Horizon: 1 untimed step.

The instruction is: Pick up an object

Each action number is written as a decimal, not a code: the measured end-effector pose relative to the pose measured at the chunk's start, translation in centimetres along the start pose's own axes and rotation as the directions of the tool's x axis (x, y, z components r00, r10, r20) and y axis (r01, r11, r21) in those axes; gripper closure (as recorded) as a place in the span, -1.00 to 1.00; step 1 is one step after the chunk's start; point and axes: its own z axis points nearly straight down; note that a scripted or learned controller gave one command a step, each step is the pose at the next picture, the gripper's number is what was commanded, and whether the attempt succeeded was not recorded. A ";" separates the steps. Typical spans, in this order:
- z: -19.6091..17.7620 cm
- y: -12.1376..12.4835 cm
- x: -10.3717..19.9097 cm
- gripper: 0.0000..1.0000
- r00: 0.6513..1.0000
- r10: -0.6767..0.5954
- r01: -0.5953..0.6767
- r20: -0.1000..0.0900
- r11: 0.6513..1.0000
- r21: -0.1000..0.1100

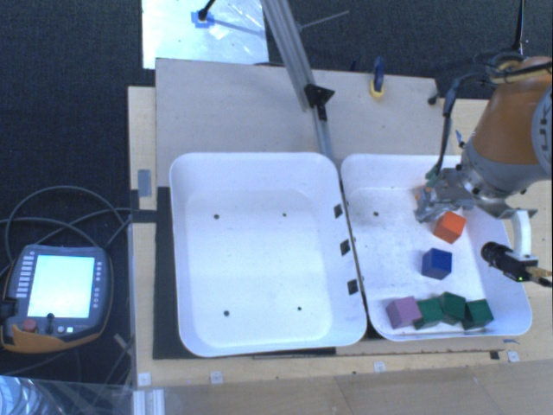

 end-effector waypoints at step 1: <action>-4.7 0.2 0.0 1.00 1.000 0.000 0.000 0.000 1.000 0.000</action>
